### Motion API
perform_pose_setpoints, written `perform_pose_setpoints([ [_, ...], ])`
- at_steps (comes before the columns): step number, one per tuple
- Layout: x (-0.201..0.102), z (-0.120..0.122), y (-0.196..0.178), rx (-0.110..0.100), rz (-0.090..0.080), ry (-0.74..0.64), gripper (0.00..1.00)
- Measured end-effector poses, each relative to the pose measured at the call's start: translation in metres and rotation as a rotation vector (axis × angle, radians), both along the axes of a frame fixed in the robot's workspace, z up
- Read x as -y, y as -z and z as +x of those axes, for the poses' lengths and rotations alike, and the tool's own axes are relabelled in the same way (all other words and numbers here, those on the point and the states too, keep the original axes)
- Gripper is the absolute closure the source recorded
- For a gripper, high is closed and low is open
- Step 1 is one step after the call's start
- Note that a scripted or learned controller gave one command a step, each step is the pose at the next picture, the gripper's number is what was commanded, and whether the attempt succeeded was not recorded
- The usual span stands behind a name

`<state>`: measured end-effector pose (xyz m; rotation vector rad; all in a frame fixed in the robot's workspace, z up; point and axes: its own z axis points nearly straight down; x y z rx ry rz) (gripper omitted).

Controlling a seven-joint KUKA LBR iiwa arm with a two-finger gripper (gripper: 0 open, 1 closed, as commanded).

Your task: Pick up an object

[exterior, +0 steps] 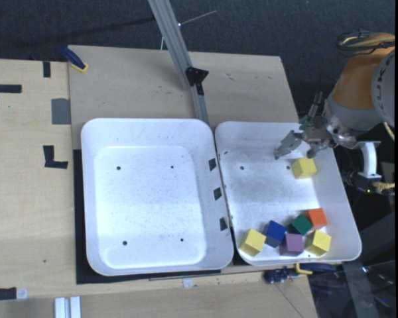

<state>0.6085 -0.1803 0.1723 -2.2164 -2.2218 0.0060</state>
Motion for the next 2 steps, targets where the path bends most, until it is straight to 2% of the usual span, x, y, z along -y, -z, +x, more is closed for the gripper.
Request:
perform_pose_setpoints([
  [1,0.0013,0.0080,0.0509,-0.001,0.000,0.000,0.00],
  [2,-0.0003,0.0119,0.0607,0.014,0.000,-0.002,0.00],
])
